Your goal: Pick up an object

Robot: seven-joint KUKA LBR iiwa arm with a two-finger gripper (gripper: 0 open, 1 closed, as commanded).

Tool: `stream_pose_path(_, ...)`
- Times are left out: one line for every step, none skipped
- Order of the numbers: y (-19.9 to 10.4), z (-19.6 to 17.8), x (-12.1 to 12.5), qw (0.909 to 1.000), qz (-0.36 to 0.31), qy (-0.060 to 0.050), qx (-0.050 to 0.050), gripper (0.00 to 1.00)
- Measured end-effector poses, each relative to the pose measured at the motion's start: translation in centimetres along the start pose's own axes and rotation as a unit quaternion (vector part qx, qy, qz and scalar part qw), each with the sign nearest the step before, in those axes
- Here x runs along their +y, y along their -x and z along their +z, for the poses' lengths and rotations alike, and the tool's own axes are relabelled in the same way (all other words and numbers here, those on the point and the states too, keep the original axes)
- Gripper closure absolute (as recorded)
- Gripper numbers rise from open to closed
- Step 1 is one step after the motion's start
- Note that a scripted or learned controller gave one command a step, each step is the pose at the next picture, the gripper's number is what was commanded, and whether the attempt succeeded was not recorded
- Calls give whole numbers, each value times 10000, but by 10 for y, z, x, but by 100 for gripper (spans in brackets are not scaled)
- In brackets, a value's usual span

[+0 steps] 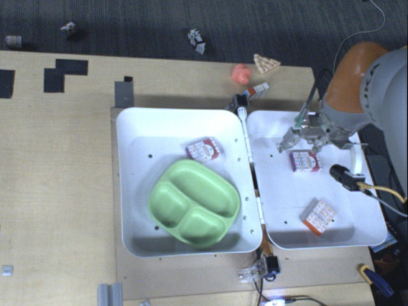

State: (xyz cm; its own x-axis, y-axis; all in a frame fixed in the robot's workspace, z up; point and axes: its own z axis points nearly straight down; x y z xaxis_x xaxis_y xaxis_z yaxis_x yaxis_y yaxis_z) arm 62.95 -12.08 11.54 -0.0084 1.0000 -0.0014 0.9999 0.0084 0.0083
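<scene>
In the right bin (274, 190) lie two small packets: a red-and-white one (304, 161) near the back and an orange-and-white one (319, 216) toward the front. My gripper (300, 142) hangs just above and behind the red-and-white packet, with its fingers spread to either side and nothing between them. The left bin (137, 171) holds a green divided plate (194, 200) and another red-and-white packet (204, 150) behind it.
On the bench behind the bins sit a pink ball (241, 74), a pizza-slice toy (266, 63) and a small tube (257, 91). The arm's orange band (357, 65) and grey body cover the right bin's back right corner.
</scene>
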Motion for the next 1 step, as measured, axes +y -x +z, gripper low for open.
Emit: stream_pose_path(-22, 24, -5, 10000, 25, 52, -39, 0)
